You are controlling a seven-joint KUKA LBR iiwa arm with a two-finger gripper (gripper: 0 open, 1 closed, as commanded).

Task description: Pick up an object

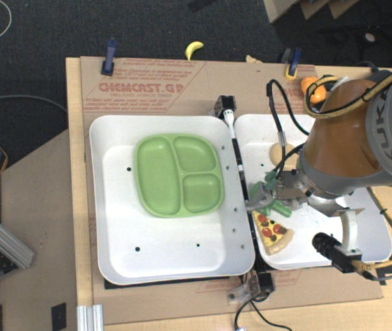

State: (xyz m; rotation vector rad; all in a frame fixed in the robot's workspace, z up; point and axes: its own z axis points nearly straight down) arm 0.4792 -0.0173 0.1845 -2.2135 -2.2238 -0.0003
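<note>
Arm covers much of right bin; gripper low by bin's left wall over green object, partly hidden; jaw state indiscernible. Toy pizza slice near front edge.

**Bench and what rests on it**

A brown board-covered bench is seen from above, printed with red lettering along its far part. Two shallow white bins are set on it side by side, touching along a black hinge strip: the left bin and the right bin. Blue clamps are fixed at the far edge, and a small yellow piece lies beside that edge.
</note>
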